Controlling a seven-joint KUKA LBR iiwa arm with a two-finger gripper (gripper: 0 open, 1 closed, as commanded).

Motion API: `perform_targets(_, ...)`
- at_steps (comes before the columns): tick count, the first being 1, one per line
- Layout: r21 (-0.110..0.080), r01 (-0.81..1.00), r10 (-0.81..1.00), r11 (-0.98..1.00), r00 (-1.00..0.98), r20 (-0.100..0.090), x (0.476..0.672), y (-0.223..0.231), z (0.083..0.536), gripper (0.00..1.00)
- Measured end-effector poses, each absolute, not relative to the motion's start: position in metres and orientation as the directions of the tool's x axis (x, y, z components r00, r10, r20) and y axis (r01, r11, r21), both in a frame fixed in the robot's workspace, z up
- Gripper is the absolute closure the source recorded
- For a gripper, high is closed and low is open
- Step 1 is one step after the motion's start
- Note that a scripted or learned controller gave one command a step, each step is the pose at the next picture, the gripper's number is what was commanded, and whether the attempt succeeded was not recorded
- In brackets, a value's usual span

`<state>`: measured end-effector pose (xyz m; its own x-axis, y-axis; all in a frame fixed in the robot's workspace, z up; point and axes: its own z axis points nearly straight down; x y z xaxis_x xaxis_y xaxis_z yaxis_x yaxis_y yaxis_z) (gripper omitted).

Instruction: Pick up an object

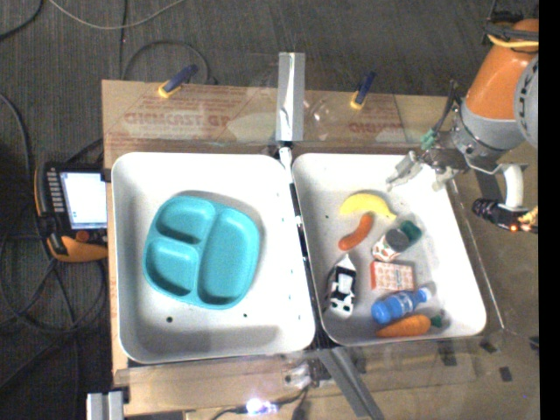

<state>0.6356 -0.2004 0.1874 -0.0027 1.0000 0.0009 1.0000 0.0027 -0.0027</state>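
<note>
My gripper (418, 166) hangs over the far right corner of the right bin (468, 261), its fingers apart and nothing between them. Below and left of it lie a yellow banana (367, 204) and a red sausage (356, 231). Further toward the front sit a dark green cup (405, 234), a small red-and-white carton (385, 252), a red snack packet (393, 276), a black-and-white cow figure (342, 290), a blue bottle (399, 305) and an orange carrot (406, 325).
The left bin (131, 322) holds a turquoise divided tray (204, 249). A metal post (290, 94) stands behind the seam between the bins. A handheld pendant (74, 206) lies left of the bench. The arm's orange-banded wrist (500, 86) fills the upper right.
</note>
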Motion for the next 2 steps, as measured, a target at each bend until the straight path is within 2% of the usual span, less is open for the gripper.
perform_targets(1,-0.001,0.999,0.999,0.051,-0.051,-0.002,0.62,-0.18,0.094,0.0)
perform_targets(2,0.012,0.972,0.972,-0.234,0.235,-0.003,0.621,-0.165,0.09,0.0)
